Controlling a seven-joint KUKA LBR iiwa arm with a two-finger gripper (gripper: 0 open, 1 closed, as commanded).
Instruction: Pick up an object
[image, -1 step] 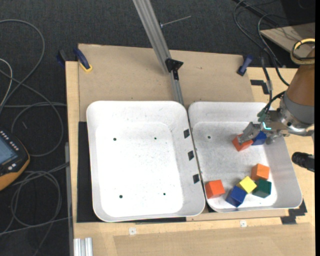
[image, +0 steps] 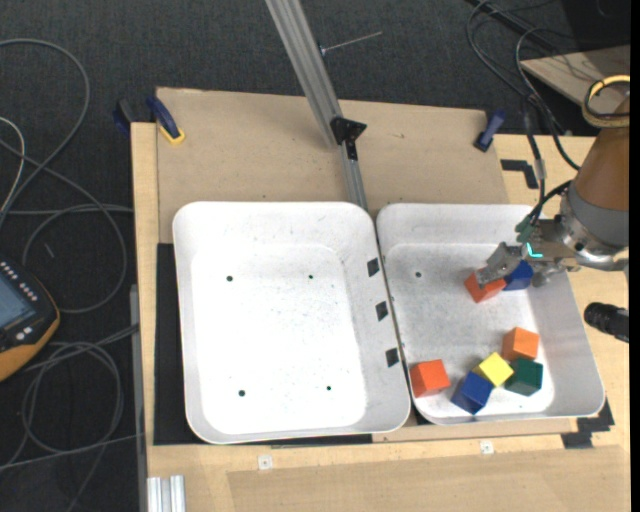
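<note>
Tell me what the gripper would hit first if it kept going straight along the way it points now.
The gripper points down and leftward into the right bin. The red-orange block sits right at its fingertips, so it would likely meet that first, though depth is hard to judge here.

- Two bins (image: 275, 225): white, with small dark specks.
- Blocks: red (image: 484, 289), blue (image: 519, 277), two orange (image: 430, 376) (image: 520, 343), yellow (image: 494, 368), green (image: 525, 377), dark blue (image: 470, 392).
- Tabletop (image: 250, 140): light brown.
</note>
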